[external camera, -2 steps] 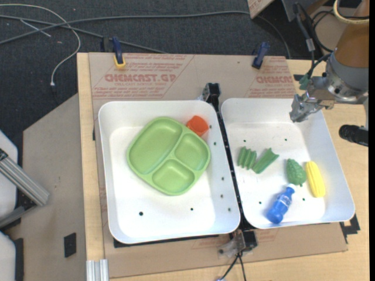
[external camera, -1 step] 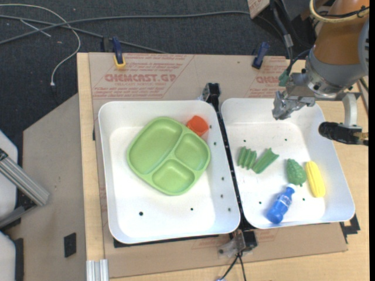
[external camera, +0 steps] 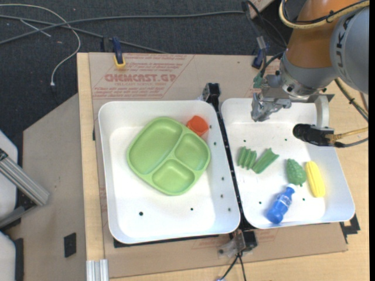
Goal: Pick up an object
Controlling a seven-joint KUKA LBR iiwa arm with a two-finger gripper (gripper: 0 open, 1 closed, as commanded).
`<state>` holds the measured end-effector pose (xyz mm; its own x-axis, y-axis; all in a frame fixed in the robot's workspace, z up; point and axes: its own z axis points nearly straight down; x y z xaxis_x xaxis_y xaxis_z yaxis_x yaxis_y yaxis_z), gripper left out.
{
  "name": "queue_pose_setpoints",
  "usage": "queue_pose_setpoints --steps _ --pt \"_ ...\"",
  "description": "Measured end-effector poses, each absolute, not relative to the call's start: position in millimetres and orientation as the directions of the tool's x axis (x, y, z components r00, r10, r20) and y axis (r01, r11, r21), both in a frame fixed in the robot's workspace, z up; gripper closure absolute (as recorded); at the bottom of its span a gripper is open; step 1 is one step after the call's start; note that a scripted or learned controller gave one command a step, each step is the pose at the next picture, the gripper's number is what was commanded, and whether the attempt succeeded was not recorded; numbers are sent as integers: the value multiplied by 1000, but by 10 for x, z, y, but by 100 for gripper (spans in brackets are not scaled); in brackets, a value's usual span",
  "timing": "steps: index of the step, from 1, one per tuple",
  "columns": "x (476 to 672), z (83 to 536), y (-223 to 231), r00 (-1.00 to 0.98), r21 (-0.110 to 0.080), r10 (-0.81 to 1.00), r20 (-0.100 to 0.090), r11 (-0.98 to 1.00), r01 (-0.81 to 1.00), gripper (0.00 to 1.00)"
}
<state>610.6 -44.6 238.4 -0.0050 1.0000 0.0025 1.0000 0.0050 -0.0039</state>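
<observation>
Dark carpet with loose grey cables surrounds the desk (external camera: 146, 75), whose top is a brown cardboard sheet printed with red lettering, and on it I see two shallow white plastic bins side by side. The left bin (external camera: 117, 204) carries a light green divided plate with three compartments (external camera: 169, 155), and a small orange round object (external camera: 198, 124) sits touching the plate's upper right edge. The right bin (external camera: 328, 206) holds the loose items: two green ridged bean-like pieces (external camera: 256, 158) lying together near its middle, a green bumpy vegetable-shaped toy (external camera: 296, 171) to their right, a yellow corn-like toy (external camera: 315, 178) just beside that, and a small blue plastic bottle (external camera: 280, 205) nearer the front edge. My arm comes in from the right, and the hand (external camera: 262, 113) hangs over the upper left part of the right bin, well apart from the bean pieces below it in view. Its fingers point down close together with nothing between them, so I read it as closed and empty.
</observation>
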Motion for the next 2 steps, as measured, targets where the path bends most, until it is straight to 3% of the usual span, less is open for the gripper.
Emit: queue_pose_setpoints --steps 2 --pt "6050 2440 551 -6 -1 1000 3 6 1000 100"
